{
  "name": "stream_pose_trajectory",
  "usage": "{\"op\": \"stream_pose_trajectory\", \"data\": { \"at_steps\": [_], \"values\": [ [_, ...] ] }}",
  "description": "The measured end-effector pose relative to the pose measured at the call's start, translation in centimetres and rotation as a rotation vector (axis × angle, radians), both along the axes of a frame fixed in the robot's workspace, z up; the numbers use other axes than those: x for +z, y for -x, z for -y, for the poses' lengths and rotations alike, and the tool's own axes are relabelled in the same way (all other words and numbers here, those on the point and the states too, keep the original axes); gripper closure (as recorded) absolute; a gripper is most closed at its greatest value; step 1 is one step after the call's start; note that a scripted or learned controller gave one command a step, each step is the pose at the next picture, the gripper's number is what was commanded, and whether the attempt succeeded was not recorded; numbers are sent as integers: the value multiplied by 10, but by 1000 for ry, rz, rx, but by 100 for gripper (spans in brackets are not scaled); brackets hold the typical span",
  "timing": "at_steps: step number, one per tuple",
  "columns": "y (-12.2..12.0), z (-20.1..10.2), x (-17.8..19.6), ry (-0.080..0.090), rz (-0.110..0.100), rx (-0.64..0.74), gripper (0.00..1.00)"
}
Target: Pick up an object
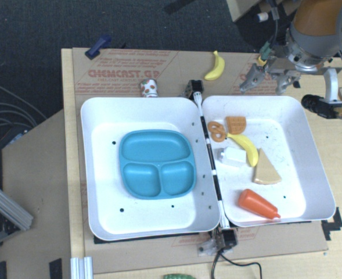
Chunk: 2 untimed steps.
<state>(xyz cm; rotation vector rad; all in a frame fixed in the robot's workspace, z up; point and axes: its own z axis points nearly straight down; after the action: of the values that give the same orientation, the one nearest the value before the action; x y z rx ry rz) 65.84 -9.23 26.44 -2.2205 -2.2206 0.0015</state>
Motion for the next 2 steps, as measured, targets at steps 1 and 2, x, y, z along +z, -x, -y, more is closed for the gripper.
{"op": "stream_pose_trajectory", "data": {
  "at_steps": [1,2],
  "values": [
    [-7,8,-137,0,-2,-1,0],
    [-9,14,-177,1,5,-1,0]
  ]
}}
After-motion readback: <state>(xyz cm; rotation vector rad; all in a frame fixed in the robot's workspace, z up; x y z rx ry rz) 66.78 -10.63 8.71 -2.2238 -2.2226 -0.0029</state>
